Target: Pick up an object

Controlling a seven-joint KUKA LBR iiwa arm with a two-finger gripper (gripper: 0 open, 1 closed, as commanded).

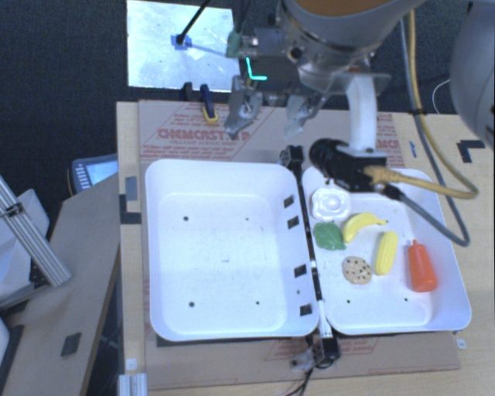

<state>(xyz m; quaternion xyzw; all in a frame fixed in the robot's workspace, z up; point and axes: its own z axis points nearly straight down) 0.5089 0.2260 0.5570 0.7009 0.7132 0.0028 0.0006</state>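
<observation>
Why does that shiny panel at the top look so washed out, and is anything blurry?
Camera view: the foil panel throws back glare; the arm, close to the lens, looks soft; the toys in the right bin stay sharp under even light, with faint shadows.

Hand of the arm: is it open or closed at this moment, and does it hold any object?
Hand: open, its two fingers spread apart above the bench behind the bins, with nothing between them.

I note a pale wooden tabletop [129, 162] under a printed cardboard sheet [186, 131]. Dark blue carpet floor [54, 69] lies beyond, with a shiny metal plate [158, 46] far left. An aluminium rail [31, 240] leans at left.
</observation>
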